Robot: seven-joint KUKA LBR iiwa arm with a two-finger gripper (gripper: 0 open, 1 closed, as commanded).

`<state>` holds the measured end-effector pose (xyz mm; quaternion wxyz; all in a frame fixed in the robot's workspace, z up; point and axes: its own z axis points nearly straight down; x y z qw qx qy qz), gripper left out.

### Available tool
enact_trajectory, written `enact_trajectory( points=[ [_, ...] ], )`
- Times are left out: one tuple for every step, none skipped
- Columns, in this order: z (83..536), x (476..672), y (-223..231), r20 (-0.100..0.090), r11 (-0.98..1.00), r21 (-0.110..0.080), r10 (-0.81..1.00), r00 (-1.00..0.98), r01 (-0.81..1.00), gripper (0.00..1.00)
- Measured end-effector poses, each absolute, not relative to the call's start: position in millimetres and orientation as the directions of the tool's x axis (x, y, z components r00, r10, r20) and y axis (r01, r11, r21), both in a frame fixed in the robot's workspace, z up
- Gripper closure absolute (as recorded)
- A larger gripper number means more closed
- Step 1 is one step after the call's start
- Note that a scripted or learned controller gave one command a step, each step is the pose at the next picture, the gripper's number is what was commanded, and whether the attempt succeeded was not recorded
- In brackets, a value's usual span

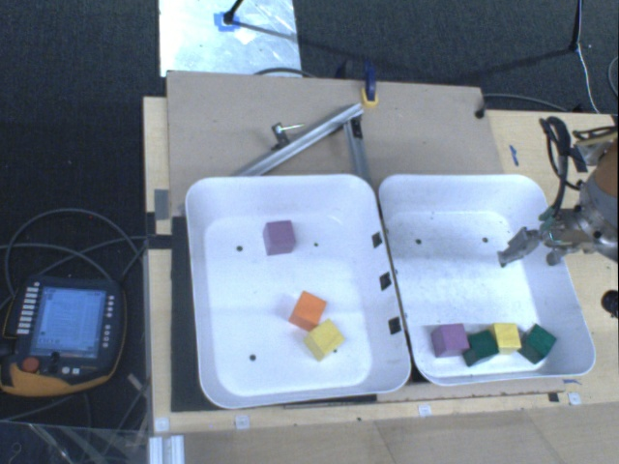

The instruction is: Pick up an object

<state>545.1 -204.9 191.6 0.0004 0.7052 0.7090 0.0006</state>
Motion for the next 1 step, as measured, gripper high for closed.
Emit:
enact_trajectory(
  points=[
    [191.7,545.1,-204.8,0.000,0.005,0.002,1.000,-0.005,1.000,0.00]
  ],
)
